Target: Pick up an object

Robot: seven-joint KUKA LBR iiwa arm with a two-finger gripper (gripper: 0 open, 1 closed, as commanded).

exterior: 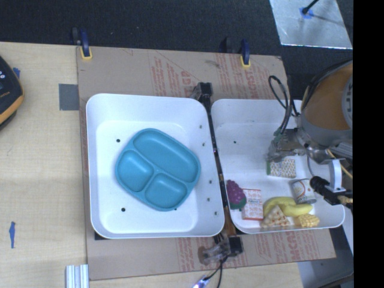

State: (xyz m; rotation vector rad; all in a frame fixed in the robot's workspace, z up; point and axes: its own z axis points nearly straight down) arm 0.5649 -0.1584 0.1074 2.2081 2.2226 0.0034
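1. Two white bins sat side by side: the left bin (pixel 96 161) held one blue divided plate (pixel 157 168).
2. The right bin (pixel 240 119) held one bunch of purple grapes (pixel 235 194), one banana (pixel 287 206), one corn cob (pixel 308 221), one waffle (pixel 275 219) and two small packets (pixel 282 168); their print was unreadable.
3. The gripper (pixel 281 155) hung over the upper packet, near the bin's right side; its state could not be told.
4. The bin's upper-left floor lay open.

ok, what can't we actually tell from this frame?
- gripper: in the camera view its fingertips blend into the cables and the arm's wrist, so their state and any hold are unreadable.
- small printed packet: pattern too small to identify.
- arm: cut off by the right edge.
- right bin: far-right part hidden by the arm.
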